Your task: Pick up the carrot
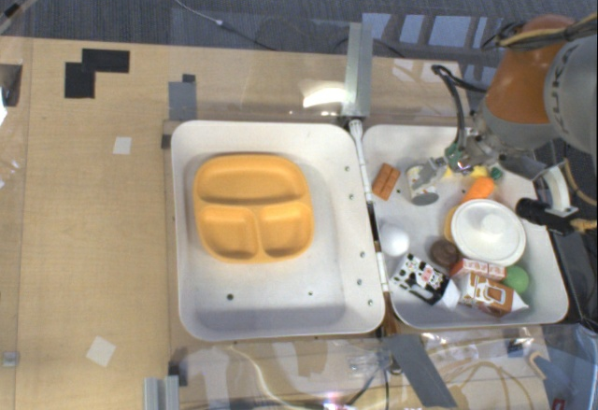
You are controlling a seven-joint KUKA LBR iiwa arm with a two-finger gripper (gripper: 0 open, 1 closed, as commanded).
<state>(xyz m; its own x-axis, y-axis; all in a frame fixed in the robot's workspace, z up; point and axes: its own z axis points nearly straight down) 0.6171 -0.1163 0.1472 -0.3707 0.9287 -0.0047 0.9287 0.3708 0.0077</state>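
One small orange carrot (480, 187) lies in the right of two shallow white bins (553, 301) on the wooden counter (84, 240), beside the gripper (432, 176), whose jaws I cannot tell about.

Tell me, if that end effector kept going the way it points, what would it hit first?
The end effector points left and down; probably the bare floor of the right bin, with the brown block just beyond. Depth is unclear.

A yellow divided tray (250, 206) lies in the left bin (196, 305).
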